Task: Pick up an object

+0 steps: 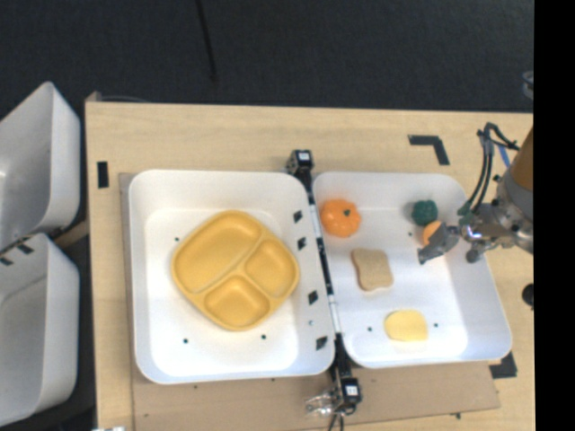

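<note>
In the camera view, 2 shallow white bins are seen side by side on a pale wooden bench [207, 133]. The left bin [153, 348] holds a yellow plastic plate with 3 compartments [235, 268]. In the right bin [476, 330], a round orange fruit with a green stem [340, 218] is placed at the upper left, a beige bread-shaped slice [371, 269] lies at centre, a flat yellow oval piece [406, 326] sits lower down, and a dark green knobbly piece [424, 211] is found at the upper right. The grey two-finger gripper [449, 242] is positioned at the bin's right side, its fingers spread, with a small orange piece [432, 232] just beside one finger [432, 248]; no grasp can be confirmed.
</note>
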`<action>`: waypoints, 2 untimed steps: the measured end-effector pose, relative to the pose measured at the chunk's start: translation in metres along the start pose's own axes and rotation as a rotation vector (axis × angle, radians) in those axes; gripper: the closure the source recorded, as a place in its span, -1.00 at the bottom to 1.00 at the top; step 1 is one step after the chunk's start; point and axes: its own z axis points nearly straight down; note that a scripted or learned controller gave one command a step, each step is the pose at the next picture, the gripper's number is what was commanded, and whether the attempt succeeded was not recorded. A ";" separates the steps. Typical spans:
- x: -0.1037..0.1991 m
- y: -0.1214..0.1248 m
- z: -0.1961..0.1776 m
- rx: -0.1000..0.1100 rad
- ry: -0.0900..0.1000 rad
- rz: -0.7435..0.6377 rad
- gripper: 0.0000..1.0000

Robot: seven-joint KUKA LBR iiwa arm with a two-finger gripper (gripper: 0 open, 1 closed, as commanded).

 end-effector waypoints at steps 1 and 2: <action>0.000 0.002 -0.006 -0.011 -0.003 -0.003 -1.00; 0.008 0.008 0.048 -0.006 -0.003 -0.001 -1.00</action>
